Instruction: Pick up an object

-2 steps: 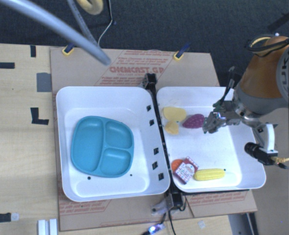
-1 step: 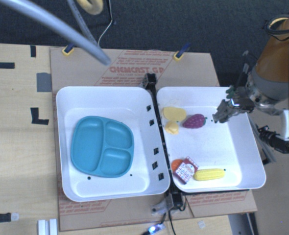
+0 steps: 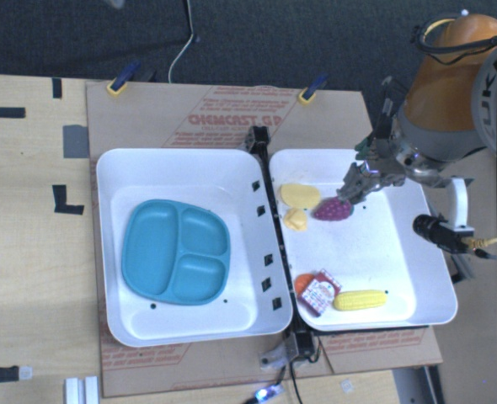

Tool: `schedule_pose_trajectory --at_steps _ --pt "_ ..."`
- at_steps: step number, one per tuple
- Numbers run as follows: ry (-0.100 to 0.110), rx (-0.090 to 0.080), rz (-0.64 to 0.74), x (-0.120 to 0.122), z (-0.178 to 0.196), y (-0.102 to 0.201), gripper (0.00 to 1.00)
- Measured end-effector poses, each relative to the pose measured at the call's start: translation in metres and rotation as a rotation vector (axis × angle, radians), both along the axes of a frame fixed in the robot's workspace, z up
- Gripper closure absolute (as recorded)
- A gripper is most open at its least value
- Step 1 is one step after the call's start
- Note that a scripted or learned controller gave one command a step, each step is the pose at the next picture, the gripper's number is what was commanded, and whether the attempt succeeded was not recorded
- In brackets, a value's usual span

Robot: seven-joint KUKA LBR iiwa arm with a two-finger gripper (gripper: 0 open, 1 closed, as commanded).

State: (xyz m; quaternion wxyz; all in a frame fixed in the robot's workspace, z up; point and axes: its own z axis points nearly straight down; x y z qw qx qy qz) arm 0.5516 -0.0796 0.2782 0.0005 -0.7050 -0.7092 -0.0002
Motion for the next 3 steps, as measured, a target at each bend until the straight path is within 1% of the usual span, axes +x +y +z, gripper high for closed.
schedule_pose_trajectory --at_steps 1,2,3 --pt "0.002 0.000 0.000 0.012 -0.020 0.056 1.00" --pt "0.000 -0.002 -0.002 0.036 -0.023 0.100 1.00" --pt "0.001 -0.001 0.001 0.046 -0.027 0.158 1.00"
